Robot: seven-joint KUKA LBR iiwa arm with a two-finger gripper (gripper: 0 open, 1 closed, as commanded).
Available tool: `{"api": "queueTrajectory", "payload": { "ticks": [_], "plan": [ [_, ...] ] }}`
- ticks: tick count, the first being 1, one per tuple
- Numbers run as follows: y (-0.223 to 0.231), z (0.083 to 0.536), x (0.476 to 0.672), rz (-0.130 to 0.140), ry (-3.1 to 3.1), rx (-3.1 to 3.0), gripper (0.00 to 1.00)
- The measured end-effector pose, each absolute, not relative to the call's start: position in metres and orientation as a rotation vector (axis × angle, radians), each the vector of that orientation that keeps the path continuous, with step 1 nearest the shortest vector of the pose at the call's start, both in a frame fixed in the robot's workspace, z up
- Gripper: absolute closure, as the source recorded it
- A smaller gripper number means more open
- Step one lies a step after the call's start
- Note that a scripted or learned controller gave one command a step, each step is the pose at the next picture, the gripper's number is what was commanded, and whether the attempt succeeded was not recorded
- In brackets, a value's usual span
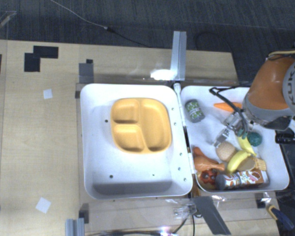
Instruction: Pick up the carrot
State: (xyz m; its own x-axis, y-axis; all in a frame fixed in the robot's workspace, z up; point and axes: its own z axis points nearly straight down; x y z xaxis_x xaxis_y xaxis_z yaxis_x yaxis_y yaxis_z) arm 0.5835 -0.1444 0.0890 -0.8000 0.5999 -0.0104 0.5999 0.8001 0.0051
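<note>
The carrot (222, 106) lay in the right bin (205, 129), near its far wall, partly hidden by the arm (270, 90). The gripper (229, 132) hung just at the carrot's six o'clock, apart from it; its state could not be told.

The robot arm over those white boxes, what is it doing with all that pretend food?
The grey and orange arm reaches into the right bin, which holds toy food. Its gripper hangs low above a potato and a banana. The carrot it should pick up lies near the bin's back, apart from the gripper, so it is not picked up yet. The left bin holds a yellow divided plate.
</note>
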Motion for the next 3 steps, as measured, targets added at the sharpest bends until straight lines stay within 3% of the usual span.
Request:
{"api": "queueTrajectory", "payload": {
  "ticks": [1,2,3],
  "plan": [
    [-0.143,0.103,0.588,0.005,2.961,0.977,1.00],
    [-0.193,0.192,0.627,0.002,2.906,1.149,1.00],
    [-0.174,0.091,0.614,0.005,2.691,1.604,1.00]
  ]
}}
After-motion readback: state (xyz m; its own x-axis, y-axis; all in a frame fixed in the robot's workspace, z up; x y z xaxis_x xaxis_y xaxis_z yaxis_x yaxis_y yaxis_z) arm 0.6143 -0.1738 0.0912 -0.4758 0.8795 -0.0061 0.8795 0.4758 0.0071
